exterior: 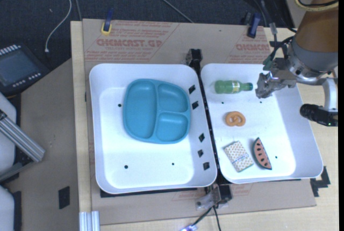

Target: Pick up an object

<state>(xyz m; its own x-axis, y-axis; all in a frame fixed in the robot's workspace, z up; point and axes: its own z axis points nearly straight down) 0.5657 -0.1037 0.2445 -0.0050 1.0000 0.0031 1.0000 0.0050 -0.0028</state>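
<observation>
Two white bins sit on a cardboard-covered bench.

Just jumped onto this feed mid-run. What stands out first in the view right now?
The blue divided plate dominates, lying alone in the left bin. In the right bin sit four small items: a green bottle lying on its side at the top, a pretzel below it, then a patterned packet and a watermelon slice near the front edge. The gripper hangs just right of the bottle's cap.
</observation>
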